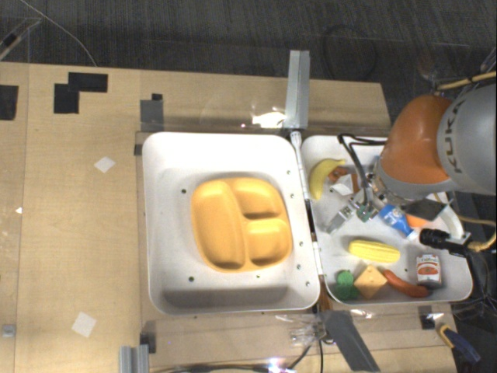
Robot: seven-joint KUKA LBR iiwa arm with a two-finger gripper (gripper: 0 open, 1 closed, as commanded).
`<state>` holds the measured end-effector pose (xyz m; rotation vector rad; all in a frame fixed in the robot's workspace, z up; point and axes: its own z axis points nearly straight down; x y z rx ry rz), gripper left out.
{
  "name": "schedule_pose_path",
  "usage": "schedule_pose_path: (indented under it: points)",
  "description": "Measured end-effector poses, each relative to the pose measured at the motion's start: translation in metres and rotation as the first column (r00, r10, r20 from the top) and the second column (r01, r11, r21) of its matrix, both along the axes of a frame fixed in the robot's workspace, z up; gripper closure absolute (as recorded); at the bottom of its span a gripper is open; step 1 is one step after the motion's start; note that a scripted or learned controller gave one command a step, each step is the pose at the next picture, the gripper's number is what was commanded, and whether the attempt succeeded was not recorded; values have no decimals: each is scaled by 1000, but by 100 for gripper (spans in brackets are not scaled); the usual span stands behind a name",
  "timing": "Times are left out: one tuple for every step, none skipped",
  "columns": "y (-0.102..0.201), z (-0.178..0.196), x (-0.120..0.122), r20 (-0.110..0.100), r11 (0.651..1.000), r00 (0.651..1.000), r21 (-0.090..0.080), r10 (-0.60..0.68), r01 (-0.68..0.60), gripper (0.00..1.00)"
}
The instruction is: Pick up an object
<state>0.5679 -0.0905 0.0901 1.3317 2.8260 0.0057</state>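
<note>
The arm (435, 146) reached into the right bin (458, 286) from the right, its orange band bulking over the bin's far corner. The gripper (353, 208) hung low over the bin floor, and the corn cob (374, 249) serves here as the landmark. The gripper sat just beyond the cob, toward the far wall, with nothing visibly caught in it; how wide it stood could not be told at this slant.

No single object was marked out by the task, so any of the bin's contents could serve. A banana (324, 176) lay beyond the cob against the far wall, close to the gripper. A blue piece (394, 221) lay just right of the gripper, above the cob. A cheese wedge (371, 281) and a green piece (345, 284) sat on the cob's near side, a red sausage-like piece (404, 284) beside them, and a small can (428, 269) to the cob's right.

The likely trouble was crowding. The gripper seemed to hover over bare floor between banana, blue piece and cob, so closing there might catch nothing. A slight drift might knock the banana against the wall or roll the rounded cob aside. The yellow tray (241, 222) in the left bin (163, 208) lay well apart from the cob.
</note>
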Motion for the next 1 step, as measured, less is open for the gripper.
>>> schedule_pose_path:
  points:
    - [-1,-1,63,-41,966,965,5,-259,259,0]
